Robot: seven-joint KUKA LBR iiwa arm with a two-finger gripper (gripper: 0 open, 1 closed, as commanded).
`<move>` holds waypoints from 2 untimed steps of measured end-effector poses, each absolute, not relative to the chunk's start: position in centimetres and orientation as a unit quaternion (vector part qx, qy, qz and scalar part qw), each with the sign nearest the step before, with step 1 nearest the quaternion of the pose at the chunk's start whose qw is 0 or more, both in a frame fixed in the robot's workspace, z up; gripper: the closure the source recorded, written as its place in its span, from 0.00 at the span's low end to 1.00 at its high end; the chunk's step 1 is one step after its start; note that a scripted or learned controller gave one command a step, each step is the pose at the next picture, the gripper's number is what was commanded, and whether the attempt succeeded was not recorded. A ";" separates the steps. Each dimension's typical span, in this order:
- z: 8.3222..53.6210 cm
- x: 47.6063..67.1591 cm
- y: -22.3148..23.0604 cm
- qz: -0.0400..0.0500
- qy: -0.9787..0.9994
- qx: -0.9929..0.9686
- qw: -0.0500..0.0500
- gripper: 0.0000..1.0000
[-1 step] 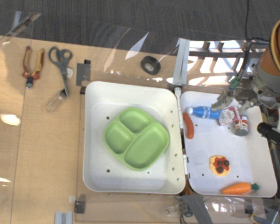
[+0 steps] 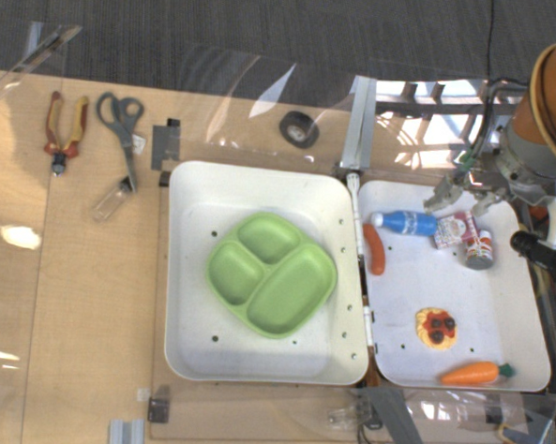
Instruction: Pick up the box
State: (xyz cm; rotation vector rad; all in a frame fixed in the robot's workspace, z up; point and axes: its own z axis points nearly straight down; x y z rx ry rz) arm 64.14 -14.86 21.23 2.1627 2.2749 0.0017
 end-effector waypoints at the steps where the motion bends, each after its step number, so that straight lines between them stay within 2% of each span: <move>1: 14.5 65.6 -20.5 0.000 0.741 0.672 0.001 0.00; 2: 10.4 67.0 -21.4 -0.001 0.792 0.611 0.007 0.00</move>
